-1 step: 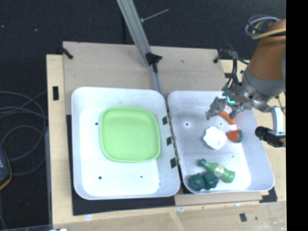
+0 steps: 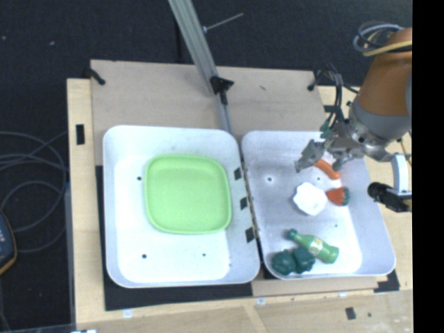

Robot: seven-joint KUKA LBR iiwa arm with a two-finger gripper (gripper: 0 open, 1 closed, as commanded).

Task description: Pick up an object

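Note:
My gripper (image 2: pixel 323 159) hangs over the upper part of the right bin (image 2: pixel 277 151), its two dark fingers spread apart, so it is open. An orange, carrot-like piece (image 2: pixel 327 168) lies on the bin floor just below and between the fingertips; I cannot tell whether they touch it. Below it lies a red piece with a green top (image 2: pixel 338 196), next to a white lump (image 2: pixel 309 198). A green bottle with a yellow label (image 2: pixel 314 246) and a dark green clump (image 2: pixel 292 261) lie near the bin's front edge.
The left bin (image 2: pixel 125 186) holds a light green square plate (image 2: pixel 187 193). A metal pole (image 2: pixel 196 40) slants up from the divider between the bins. The grey and orange arm (image 2: pixel 383 89) comes in at the right, above the right bin's far corner.

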